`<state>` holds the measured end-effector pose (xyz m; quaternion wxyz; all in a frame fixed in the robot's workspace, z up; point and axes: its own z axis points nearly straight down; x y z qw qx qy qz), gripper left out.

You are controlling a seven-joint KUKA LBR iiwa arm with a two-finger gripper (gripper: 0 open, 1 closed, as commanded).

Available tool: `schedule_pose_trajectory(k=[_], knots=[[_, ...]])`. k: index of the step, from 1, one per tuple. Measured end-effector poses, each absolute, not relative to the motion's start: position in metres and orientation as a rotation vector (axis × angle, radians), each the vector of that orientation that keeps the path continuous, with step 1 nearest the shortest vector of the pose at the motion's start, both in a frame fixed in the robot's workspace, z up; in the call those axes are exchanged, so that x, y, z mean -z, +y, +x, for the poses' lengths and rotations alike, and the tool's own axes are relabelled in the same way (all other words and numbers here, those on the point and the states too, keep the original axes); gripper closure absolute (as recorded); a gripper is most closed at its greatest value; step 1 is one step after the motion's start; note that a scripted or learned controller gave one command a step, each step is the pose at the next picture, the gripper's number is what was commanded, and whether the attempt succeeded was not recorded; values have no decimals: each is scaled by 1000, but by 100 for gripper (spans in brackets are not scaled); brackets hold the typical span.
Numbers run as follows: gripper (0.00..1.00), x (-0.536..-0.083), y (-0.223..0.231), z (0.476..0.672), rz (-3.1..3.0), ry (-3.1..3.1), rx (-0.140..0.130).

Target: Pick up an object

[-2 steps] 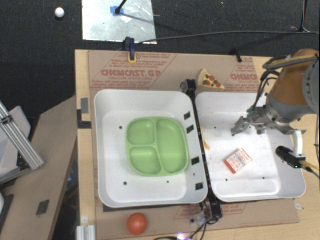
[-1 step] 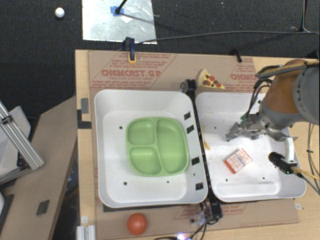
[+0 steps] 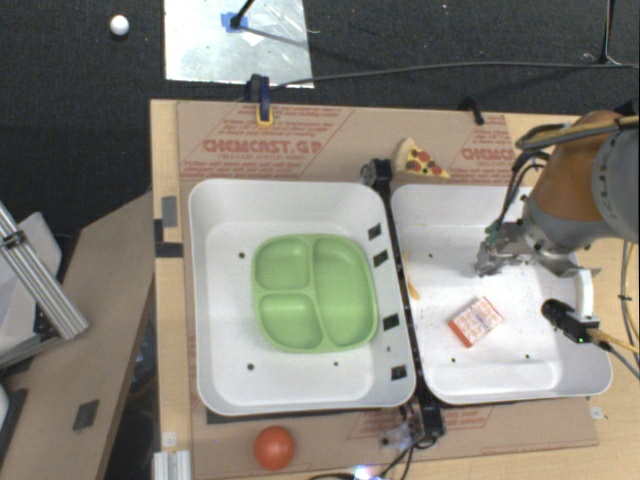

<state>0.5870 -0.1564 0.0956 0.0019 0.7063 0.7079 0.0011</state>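
Note:
A small orange and pink box (image 3: 476,320) lies flat in the right bin (image 3: 520,378), near its middle. My gripper (image 3: 489,258) hangs low over the same bin, up and slightly right of the box and apart from it. Nothing shows between its tips. The grey arm with its orange band (image 3: 572,173) reaches in from the right. A green divided plate (image 3: 314,292) rests in the middle of the left bin (image 3: 220,368).
A toy pizza slice (image 3: 422,160) lies on the cardboard behind the bins. An orange ball (image 3: 274,447) sits on the bench in front of the left bin. A thin orange sliver (image 3: 411,289) lies by the right bin's left wall.

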Motion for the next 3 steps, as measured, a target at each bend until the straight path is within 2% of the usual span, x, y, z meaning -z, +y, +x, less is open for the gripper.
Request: schedule_pose_trajectory(k=[1, 3], knots=[[100, -149, -157, 579, 2217, 2218, -5], [100, -230, -155, 584, 2212, 2223, -5]])
